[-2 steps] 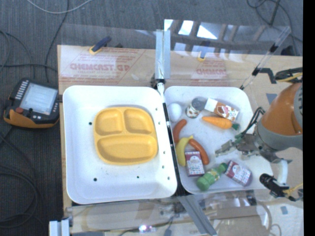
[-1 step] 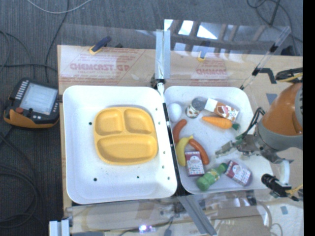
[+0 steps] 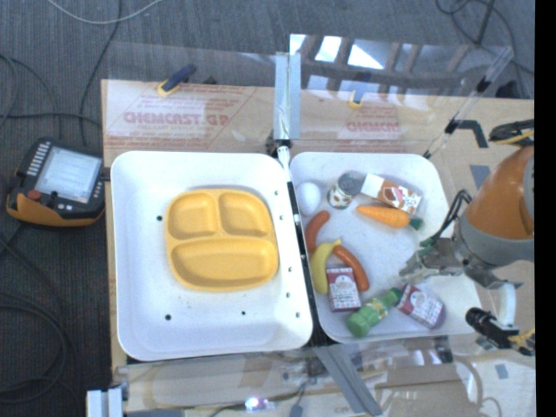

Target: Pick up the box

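Observation:
A small dark red box [image 3: 343, 288] lies flat near the front of the right bin [image 3: 434, 174], beside a banana [image 3: 324, 257] and a sausage [image 3: 354, 268]. A white and red carton [image 3: 393, 194] lies at the back of that bin, and a red packet [image 3: 424, 306] sits at the front right. My gripper [image 3: 416, 261] hangs over the right side of the bin, just above the red packet and well to the right of the dark red box. Its fingers stand open with nothing between them.
Around these lie an egg [image 3: 309, 196], a small can [image 3: 340, 195], a carrot [image 3: 385, 216], a second sausage [image 3: 316, 229] and a green bottle [image 3: 372, 313]. A yellow divided plate [image 3: 222, 239] rests in the left bin [image 3: 139, 320]. A teach pendant [image 3: 59, 183] sits off the bench at left.

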Robot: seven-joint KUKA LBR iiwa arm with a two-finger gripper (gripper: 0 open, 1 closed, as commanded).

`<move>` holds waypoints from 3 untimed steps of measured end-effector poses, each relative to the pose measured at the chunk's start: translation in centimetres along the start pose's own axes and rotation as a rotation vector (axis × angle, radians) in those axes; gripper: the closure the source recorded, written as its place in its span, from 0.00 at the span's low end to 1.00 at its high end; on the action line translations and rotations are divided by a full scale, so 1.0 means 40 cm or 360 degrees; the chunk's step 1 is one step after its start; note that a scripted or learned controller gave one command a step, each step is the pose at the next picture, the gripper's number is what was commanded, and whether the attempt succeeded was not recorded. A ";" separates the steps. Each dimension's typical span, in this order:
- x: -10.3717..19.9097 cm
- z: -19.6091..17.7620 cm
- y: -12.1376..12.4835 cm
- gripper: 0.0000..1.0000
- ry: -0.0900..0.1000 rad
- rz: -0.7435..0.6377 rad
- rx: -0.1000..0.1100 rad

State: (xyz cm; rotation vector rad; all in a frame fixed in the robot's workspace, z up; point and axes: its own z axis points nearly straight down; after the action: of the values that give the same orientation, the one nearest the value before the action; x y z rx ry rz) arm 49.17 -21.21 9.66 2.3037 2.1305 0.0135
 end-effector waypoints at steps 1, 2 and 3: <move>0.159 0.011 0.135 1.00 -0.0011 -0.0208 0.0007; 0.290 -0.166 0.042 1.00 -0.0004 -0.0255 0.0031; 0.290 -0.166 0.042 0.00 -0.0005 -0.0255 0.0031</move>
State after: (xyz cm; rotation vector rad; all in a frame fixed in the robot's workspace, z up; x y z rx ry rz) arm 51.67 -9.81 16.37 2.1338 2.3165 -0.0117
